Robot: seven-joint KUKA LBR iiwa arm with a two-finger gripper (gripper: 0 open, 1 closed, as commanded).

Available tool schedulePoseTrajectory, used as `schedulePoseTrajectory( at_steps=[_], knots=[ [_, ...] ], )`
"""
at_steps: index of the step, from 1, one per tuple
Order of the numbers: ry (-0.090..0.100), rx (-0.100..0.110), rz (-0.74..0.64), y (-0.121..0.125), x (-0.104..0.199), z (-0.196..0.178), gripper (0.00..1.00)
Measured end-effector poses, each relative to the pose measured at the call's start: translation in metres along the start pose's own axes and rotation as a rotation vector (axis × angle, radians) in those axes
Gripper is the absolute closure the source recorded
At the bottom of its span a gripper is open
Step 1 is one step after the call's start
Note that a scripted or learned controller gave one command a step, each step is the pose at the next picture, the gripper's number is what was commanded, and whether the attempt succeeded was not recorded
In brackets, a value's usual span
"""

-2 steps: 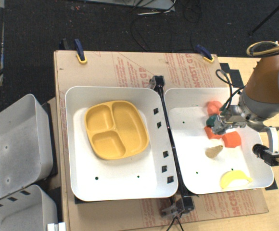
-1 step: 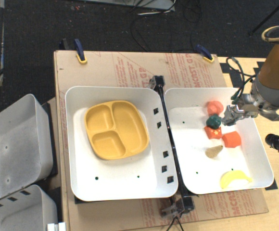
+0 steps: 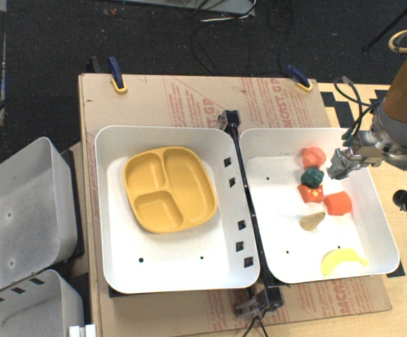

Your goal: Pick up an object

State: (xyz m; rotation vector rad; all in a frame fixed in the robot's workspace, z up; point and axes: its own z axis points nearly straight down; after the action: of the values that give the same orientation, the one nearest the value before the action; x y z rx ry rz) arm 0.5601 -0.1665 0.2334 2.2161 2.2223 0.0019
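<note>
We find the gripper (image 3: 339, 164) poised at the upper right of the right bin (image 3: 277, 262), close beside a tight group of small objects. Whether it is spread or closed we cannot tell from this angle; nothing is seen held in it.

The candidate objects all lie in the right bin. A pink piece (image 3: 314, 156) sits uppermost, a dark green piece (image 3: 312, 178) directly below it and touching or nearly so, a small red block (image 3: 311, 194) under that, and an orange-red block (image 3: 338, 203) just beside it. A tan piece (image 3: 312, 221) lies apart toward the centre, and a yellow banana-shaped toy (image 3: 343, 260) rests near the front rim. The left bin (image 3: 168, 276) bears a yellow divided plate (image 3: 170, 188).

We judge the chief risk to be crowding. A descent onto the pink, green and red group could land on two pieces at once, push one aside, or close on an edge and squeeze the piece out. The group's nearness to the bin's sloping far wall adds a risk of the tool fouling the wall. The tan piece looks low and flat, and may slip under a closing grasp. The banana-shaped toy stands clear of neighbours but close to the rim.
</note>
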Motion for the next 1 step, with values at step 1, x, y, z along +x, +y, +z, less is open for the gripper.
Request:
schedulePoseTrajectory(
  at_steps=[1],
  knots=[
    [0.003, 0.006, -0.004, -0.0033, 0.0548, 0.0100, 1.00]
  ],
)
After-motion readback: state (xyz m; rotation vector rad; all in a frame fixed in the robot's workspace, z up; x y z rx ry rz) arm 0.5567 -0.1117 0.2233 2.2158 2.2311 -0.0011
